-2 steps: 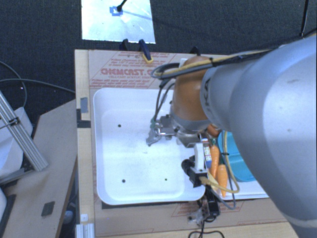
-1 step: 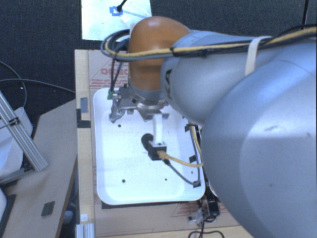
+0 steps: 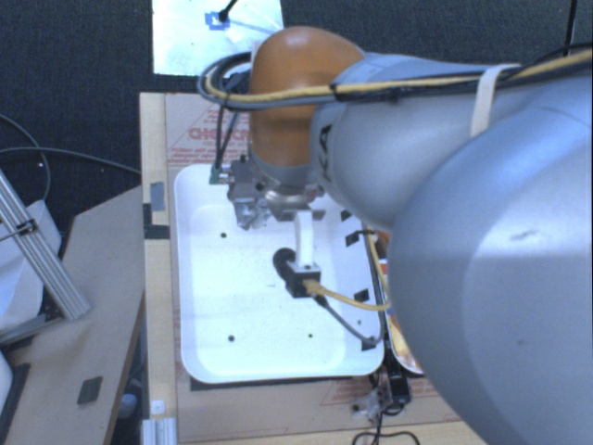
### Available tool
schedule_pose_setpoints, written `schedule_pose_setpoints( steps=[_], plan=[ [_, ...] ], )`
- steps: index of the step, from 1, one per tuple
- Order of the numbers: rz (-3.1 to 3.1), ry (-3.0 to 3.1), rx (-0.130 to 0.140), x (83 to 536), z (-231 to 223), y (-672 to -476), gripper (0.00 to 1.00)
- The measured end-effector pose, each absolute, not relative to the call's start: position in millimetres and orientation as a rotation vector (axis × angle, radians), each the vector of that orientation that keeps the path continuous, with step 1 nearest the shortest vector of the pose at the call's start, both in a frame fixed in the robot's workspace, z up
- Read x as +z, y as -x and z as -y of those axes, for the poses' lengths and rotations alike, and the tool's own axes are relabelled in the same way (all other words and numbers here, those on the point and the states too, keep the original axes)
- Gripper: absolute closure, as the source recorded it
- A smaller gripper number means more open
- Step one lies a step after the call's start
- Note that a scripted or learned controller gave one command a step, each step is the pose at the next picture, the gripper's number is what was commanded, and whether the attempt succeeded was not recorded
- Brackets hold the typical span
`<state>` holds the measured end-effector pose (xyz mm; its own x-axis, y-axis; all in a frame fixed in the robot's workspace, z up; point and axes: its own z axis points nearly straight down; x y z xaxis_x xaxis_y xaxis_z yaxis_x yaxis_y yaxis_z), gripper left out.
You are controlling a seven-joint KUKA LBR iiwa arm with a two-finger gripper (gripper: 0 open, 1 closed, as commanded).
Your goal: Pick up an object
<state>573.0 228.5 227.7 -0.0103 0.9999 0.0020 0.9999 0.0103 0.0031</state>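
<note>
Camera view: arm (image 3: 445, 211) half-hides the pincer (image 3: 250, 211) over the white bin (image 3: 222, 346); I cannot tell its opening.

- The brown cardboard (image 3: 190, 119) under the white bin (image 3: 199, 286) has red letters on it. They are blurry, and the arm (image 3: 296, 82) hides some of them, so they cannot be read.
- The white paper (image 3: 181, 35) has a small blue mark that is too small to read.
</note>
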Motion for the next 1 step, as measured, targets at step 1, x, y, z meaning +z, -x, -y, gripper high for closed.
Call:
schedule_pose_setpoints(
  steps=[1],
  plan=[
    [-2.233, -2.211, 0.017, 343.0, -236.5, -484.1, 1.00]
  ],
)
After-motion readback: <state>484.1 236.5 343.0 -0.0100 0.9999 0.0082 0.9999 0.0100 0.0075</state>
